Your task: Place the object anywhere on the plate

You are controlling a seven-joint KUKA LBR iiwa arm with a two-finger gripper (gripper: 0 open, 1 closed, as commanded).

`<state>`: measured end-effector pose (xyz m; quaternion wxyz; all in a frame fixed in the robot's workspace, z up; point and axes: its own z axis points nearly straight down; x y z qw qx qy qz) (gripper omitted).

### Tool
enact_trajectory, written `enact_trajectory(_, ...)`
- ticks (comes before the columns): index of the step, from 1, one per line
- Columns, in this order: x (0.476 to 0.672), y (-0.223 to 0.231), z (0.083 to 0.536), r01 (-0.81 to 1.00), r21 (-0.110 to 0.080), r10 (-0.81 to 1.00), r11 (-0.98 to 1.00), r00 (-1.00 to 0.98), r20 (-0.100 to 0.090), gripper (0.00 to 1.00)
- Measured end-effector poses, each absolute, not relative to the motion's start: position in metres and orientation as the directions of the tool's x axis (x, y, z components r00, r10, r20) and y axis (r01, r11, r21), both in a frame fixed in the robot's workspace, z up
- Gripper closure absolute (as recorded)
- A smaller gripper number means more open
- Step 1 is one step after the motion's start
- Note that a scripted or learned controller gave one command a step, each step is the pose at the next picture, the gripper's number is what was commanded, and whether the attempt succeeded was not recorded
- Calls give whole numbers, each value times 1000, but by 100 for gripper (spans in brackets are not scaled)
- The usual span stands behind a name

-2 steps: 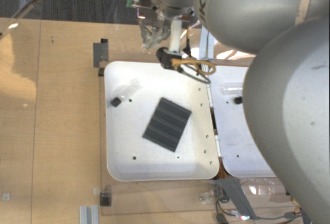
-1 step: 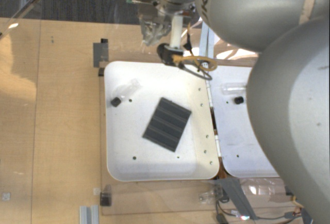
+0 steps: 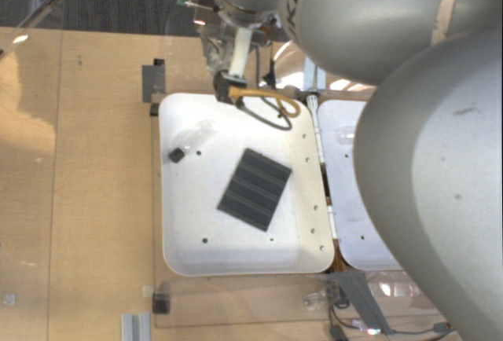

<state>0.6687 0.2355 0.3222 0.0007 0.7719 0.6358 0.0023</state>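
A small black object lies on the floor of the left white bin, close to its left wall. To its right, near the bin's middle, a dark grey ribbed rectangular plate lies flat and turned at a slant. The object and the plate are apart. My gripper hangs over the far edge of the left bin, well beyond both the object and the plate, under the orange band of the wrist. Nothing shows in its grasp.
A faint translucent piece lies just beyond the black object. The right bin is largely covered by the grey arm. Black clamps stand at the left bin's corners on the wooden bench.
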Motion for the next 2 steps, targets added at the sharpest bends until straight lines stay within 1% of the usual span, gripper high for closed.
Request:
enact_trajectory(1,669,236,325,1000,5,1000,29,-29,2,100)
enact_trajectory(2,669,232,259,975,1,975,-224,224,2,100)
